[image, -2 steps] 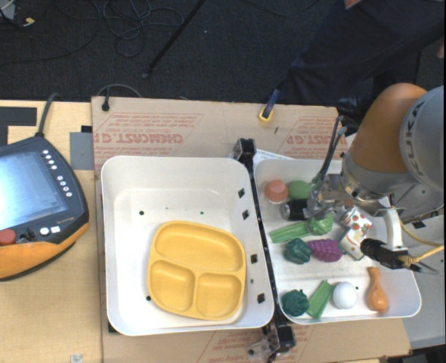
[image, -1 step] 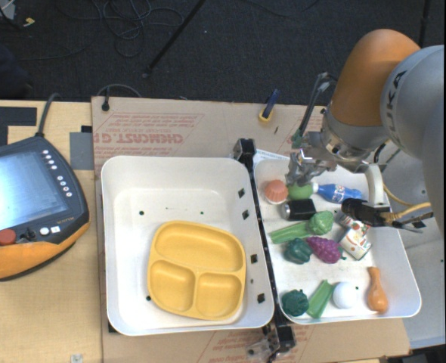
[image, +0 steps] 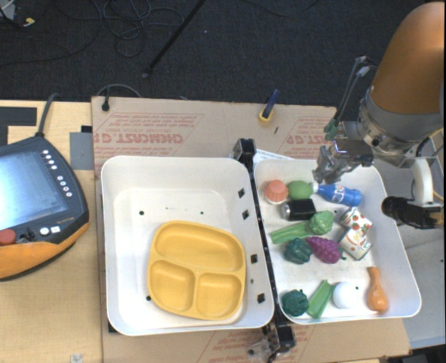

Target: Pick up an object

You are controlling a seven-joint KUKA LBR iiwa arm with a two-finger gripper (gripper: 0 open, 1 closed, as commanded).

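The right bin [image: 395,257] holds several small toys. Among them are a pink round piece [image: 276,191], a green piece [image: 300,190], a blue bottle [image: 341,195], a black block [image: 298,209], purple grapes [image: 325,249] and a white and red carton [image: 355,233]. My gripper [image: 329,166] hangs over the back of this bin, just above and between the green piece and the blue bottle. Nothing is visibly held in it. The grey wrist and orange band rise behind it to the right.
The left bin [image: 170,195] holds a yellow compartment tray [image: 196,271]. A divider [image: 257,225] separates the two bins. A teach pendant [image: 26,195] lies on the bench at far left. A white ball [image: 345,295] and an orange piece [image: 376,290] lie at the right bin's front.
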